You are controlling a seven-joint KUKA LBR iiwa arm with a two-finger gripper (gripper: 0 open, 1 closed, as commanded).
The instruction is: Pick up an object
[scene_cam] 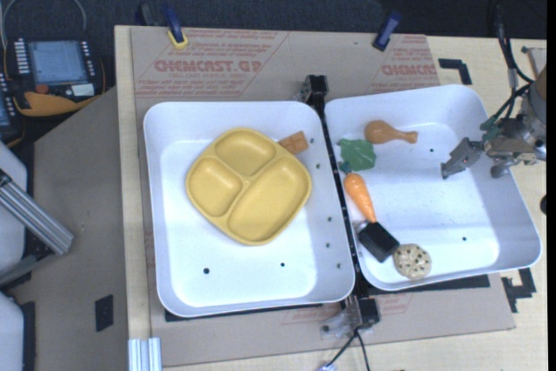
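1. Camera view, nearest edge of the right bin (512, 252): a speckled cookie (412, 261) lies touching a black block (377, 241).
2. Farther in, an orange carrot (360, 195), a green piece (356, 155) and a brown drumstick (388, 133) line the bin's left side.
3. The gripper (478, 159) hangs over that bin's right side with fingers spread, nothing between them.
4. The left bin (174, 274) holds a yellow divided plate (248, 184), a small brown piece (294, 142) at its far edge.

Reaching in from the right edge, low over the far-right side of the right-hand bin. Grey two-finger metal gripper (477, 159) at the end of the wrist, fingers spread apart and angled leftward and down, one dark fingertip (455, 164) toward the left, the other (500, 168) nearer the wrist. Nothing between the fingers. Wrist body and cabling mostly cut off at the frame edge.
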